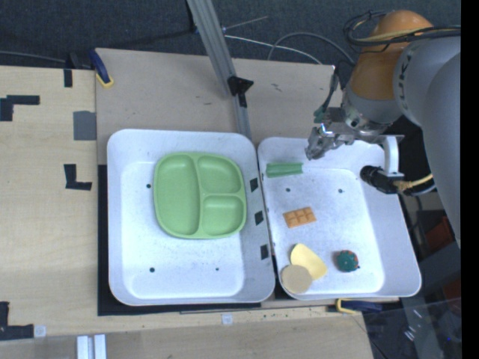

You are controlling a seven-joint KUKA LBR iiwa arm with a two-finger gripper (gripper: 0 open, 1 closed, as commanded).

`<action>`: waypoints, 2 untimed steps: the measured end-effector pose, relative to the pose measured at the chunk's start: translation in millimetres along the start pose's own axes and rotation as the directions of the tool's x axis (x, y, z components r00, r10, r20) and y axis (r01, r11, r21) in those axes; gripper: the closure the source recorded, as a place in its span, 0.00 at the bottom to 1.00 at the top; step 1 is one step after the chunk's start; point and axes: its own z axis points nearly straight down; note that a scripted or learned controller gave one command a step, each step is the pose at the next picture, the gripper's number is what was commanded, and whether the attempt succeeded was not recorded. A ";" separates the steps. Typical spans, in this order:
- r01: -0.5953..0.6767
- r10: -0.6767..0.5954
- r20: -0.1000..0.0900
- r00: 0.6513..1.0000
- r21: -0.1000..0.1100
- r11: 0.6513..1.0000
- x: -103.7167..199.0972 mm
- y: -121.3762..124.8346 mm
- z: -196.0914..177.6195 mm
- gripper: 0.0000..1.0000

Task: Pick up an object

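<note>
The right bin (389, 223) holds a flat green block (284, 170) at its far left edge, an orange waffle-like piece (299, 217) in the middle, a yellow piece (309, 260) with a tan disc (296, 279) at the front, and a small green and red object (346, 260) at the front right. My gripper (317, 146) hangs over the bin's far edge, just right of the green block and a little above it. Nothing shows between its fingers.
A green three-compartment plate (200, 194) lies in the left bin (135, 275). A grey metal pole (213, 36) slants down to the far edge between the bins. Cables run behind the bench near the arm.
</note>
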 end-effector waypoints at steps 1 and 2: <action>0.000 0.000 0.000 1.000 0.000 1.000 0.4 1.0 -34.1 1.00; 0.003 -0.003 -0.002 1.000 0.004 1.000 46.5 -22.0 -43.8 1.00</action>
